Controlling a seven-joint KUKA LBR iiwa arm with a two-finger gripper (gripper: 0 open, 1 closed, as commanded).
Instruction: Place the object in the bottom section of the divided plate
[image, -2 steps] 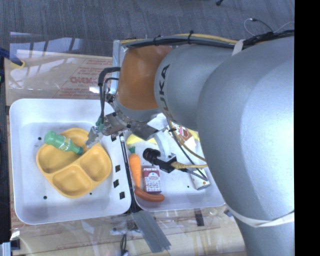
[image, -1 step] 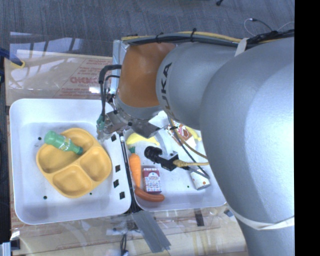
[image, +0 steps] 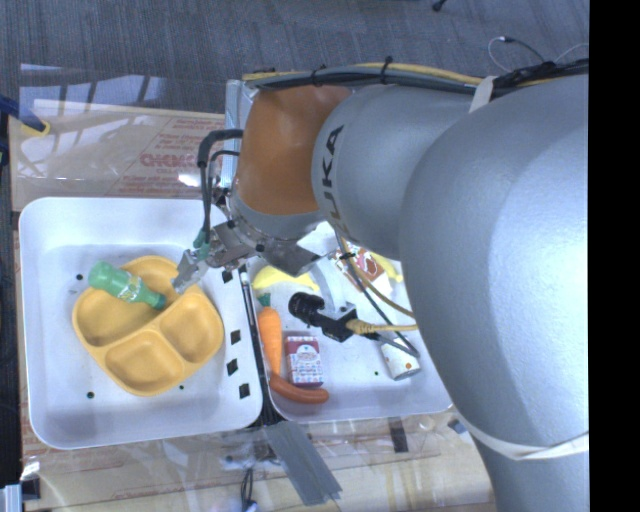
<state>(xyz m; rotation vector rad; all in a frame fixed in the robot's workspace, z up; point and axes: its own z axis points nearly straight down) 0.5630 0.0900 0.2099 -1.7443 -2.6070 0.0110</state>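
- The arm (image: 440, 200) comes in from the right and covers much of the right bin (image: 350, 400); its orange band (image: 285, 150) sits above the wrist.
- The end effector (image: 188, 272) is over the left bin (image: 40, 300), at the upper right rim of the plate (image: 150, 330). Whether it is open or closed I cannot tell, and nothing is seen in its grip.
- The plate is yellow, with three sections, and lies in the left bin.
- A green bottle (image: 125, 284) lies on its side across the plate's upper left section, its cap end pointing toward the end effector and close to it.
- The plate's bottom section (image: 145, 362) shows only bare yellow.
- In the right bin, a carrot (image: 271, 340) lies along the left wall, with a small red box (image: 304, 362) just beside it.
- A sausage (image: 298, 394) lies below the box, near the bin's front edge.
- Something yellow (image: 272, 280) shows above the carrot, partly hidden by the arm.
- A small white piece (image: 404, 366) lies further right.
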